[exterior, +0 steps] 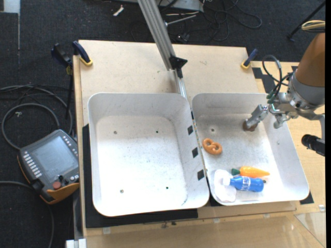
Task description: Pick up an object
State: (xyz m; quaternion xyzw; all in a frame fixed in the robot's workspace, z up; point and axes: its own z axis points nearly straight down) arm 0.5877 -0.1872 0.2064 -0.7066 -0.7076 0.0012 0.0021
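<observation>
Two bins (139, 154), pale bench (129, 66) (dark carpet (36, 30) around).

No writing legible from where I stand, label on the blue bottle (248, 184) too small to read, screen and keys of the teach pendant (49, 164) blurred

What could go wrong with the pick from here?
1. The gripper is low over bare floor of the right bin, apart from the pretzel-shaped piece; a grasp here would likely get nothing.
2. The blue bottle, orange piece and white piece lie bunched by the near wall; a grasp there may catch two or hit the wall.
</observation>
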